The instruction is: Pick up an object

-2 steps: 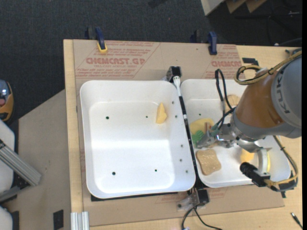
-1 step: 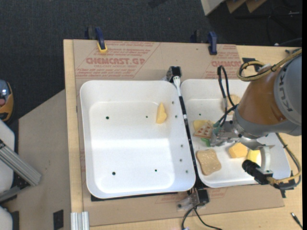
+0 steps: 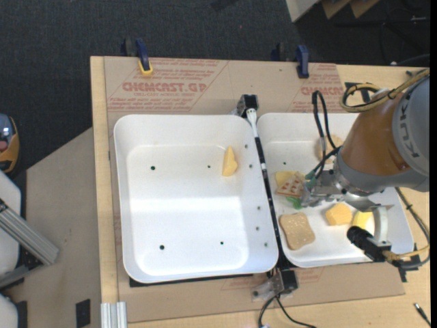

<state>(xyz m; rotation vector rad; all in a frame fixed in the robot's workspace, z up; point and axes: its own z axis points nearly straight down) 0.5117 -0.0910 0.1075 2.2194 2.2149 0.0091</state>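
Gripper (image 3: 308, 195) down inside the right bin (image 3: 341, 255), at its left part; finger state cannot be told, wrist blocks them. A pizza-slice toy (image 3: 288, 182) lies touching or just left of it. Nearer: bread slice (image 3: 297, 229). Right: yellow cheese wedge (image 3: 339, 214). Left bin (image 3: 136, 203) holds one yellow piece (image 3: 229, 162), far right area.

The left bin (image 3: 184, 210) lies mostly bare, one yellow piece (image 3: 229, 162) near its right wall. The arm (image 3: 382, 149) covers much of the right bin (image 3: 328, 255), food crowded beneath.
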